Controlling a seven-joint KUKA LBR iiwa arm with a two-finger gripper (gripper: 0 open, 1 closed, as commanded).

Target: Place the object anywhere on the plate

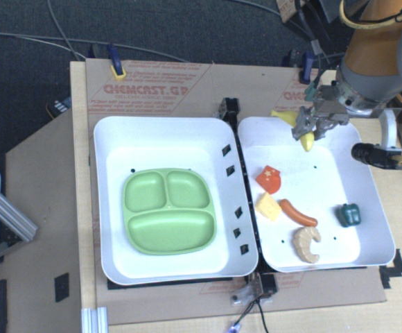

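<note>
We see the hand (310,132) over the right bin's far edge, closed on a yellow object (307,141) hanging between its fingers. The green plate (169,210) lies well to the hand's left and nearer us, in the left bin (111,186).

Sausage (299,213), green block (349,215), cables (62,26)

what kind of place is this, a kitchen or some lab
Probably a robot lab bench, not a kitchen: two white bins clamped on cardboard, toy food like a sausage, loose cables, and a robot arm.
</note>
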